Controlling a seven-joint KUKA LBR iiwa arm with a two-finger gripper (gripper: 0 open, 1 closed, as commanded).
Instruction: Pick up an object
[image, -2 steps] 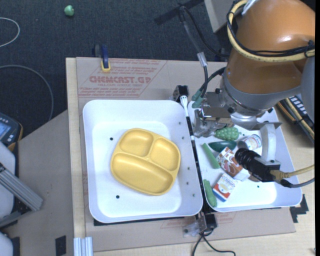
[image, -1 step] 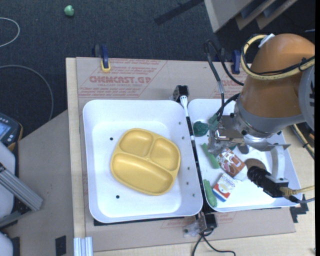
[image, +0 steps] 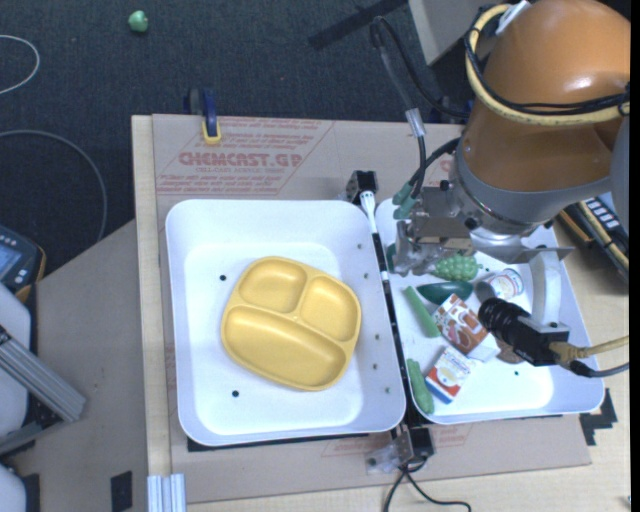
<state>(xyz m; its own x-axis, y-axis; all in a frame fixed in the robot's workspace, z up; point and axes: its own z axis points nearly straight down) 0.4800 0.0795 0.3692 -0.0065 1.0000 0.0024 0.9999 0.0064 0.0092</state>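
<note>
My gripper (image: 408, 255) hangs low at the far-left corner of the right bin (image: 545, 395), just beside the wall it shares with the left bin (image: 195, 300). Whether it is apart or together I cannot tell, because my own wrist and orange band cover it from above.

The things I could pick all lie in the right bin. Closest to me is a bumpy green cluster (image: 458, 268), just beside my gripper on its right. Toward the front of it lies a dark teal piece (image: 436, 292), then a red and white packet (image: 462, 325) with a thin green stick (image: 422, 312) slanting along its left. Nearer the front edge sits a small red, white and blue carton (image: 447, 375), tilted, and a second green stick (image: 419, 392) lies close against the left wall. A white curved piece (image: 546, 285) rests toward the bin's right side, and a small round pale thing (image: 507, 283) lies between it and the cluster.

The left bin holds one thing, well apart from my gripper: a yellow divided plate (image: 290, 322) with three compartments, lying near its middle
</note>
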